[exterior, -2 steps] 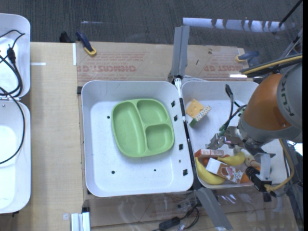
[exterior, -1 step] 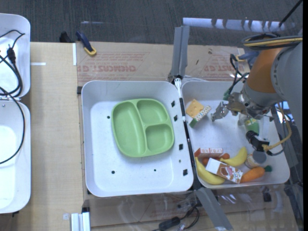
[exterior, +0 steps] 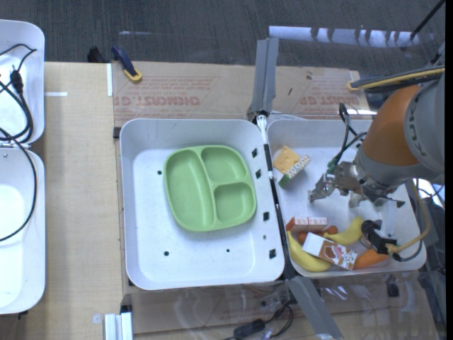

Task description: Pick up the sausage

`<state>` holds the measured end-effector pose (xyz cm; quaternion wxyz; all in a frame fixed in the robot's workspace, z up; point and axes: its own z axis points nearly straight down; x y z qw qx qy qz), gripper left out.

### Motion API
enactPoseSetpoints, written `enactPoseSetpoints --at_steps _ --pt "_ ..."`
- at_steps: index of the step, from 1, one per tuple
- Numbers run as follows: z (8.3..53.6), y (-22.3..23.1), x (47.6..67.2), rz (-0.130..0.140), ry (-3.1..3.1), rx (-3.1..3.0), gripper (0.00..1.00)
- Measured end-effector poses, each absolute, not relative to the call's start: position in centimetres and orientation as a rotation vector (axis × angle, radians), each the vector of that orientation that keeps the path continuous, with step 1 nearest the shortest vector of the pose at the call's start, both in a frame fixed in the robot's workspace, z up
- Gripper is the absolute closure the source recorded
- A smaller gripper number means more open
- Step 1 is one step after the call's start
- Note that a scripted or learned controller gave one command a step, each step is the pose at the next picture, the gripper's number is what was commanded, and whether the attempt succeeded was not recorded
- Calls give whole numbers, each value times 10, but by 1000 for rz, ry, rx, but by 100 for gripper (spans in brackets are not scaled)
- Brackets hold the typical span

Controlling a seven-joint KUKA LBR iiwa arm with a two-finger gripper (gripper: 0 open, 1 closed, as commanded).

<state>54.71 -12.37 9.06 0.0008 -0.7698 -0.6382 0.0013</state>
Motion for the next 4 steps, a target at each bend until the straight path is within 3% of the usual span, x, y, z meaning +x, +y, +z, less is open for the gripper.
enactPoseSetpoints --at_steps 1,2,3,4 --pt "100 -133 534 5 -1916 -2485 0" --pt "90 -114 500 5 -1886 -2509 0" --pt "91 -189 508 4 -1916 -2488 0" --pt "90 -170 523 8 -985 -2981 0"
